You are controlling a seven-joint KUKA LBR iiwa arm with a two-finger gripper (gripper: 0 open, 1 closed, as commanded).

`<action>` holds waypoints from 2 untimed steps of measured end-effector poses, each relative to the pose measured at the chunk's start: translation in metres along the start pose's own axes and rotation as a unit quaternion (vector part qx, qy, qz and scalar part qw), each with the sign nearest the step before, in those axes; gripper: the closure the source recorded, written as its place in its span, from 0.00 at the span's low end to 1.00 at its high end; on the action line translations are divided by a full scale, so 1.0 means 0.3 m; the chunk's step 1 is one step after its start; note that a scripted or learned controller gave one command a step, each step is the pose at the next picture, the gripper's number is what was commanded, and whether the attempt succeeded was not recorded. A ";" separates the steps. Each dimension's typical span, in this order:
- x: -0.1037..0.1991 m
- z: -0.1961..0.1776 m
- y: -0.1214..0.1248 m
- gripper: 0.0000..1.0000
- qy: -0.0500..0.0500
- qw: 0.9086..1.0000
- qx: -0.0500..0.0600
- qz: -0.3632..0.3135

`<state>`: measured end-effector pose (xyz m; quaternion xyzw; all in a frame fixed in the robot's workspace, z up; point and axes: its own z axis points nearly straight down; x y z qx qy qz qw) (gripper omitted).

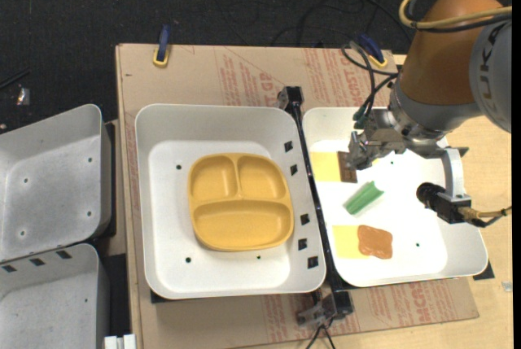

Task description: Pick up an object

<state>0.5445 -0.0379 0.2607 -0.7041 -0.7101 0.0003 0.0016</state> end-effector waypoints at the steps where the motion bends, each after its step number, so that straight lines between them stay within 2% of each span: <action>1: 0.182 -0.004 0.011 1.00 0.000 1.000 -0.001 0.000; 2: 0.358 0.065 0.053 1.00 0.000 1.000 0.000 0.000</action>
